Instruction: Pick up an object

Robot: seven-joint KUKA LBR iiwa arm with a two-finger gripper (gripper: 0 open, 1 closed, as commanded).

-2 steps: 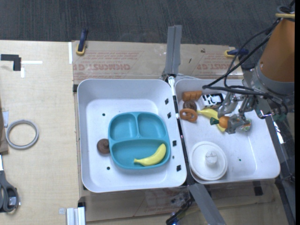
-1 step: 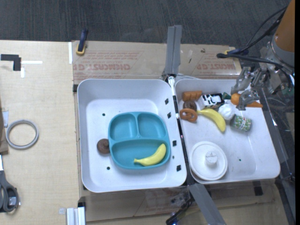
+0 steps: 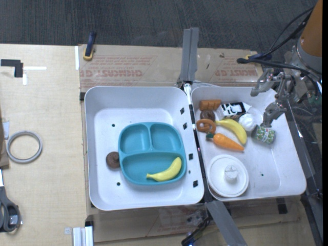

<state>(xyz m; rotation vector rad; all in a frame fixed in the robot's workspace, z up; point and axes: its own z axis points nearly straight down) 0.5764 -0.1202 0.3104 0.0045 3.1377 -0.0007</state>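
The bench (image 3: 41,86) fills most of the frame, pale wood at the left with cardboard under the two bins. The left bin (image 3: 97,152) sits at centre frame; the right bin (image 3: 287,173) touches it along a shared edge at right of centre.

The left bin holds a teal divided tray (image 3: 134,142) with three compartments. A yellow banana (image 3: 166,171) lies in the long lower compartment, toward its right end. A small brown round object (image 3: 113,160) rests on the bin floor, touching the tray's left edge.

The right bin holds a round white lidded dish (image 3: 228,175) in its lower left part. Above it lie an orange carrot (image 3: 226,141) and a second banana (image 3: 233,128), touching each other, with a brown pretzel-like piece (image 3: 206,125) just left of them. Further up sit a brown sausage-shaped item (image 3: 210,105), a black-and-white piece (image 3: 232,108) and a white lump (image 3: 247,121).

The arm comes in from the upper right of the frame. The gripper (image 3: 268,123) hangs over the right bin's upper right area, its fingers seemingly close together, directly above a small green-and-white speckled object (image 3: 265,135) and apparently touching its top; whether it grips it I cannot tell.

At far left on the bench lie a grey ring (image 3: 23,146) and scissors (image 3: 9,217).
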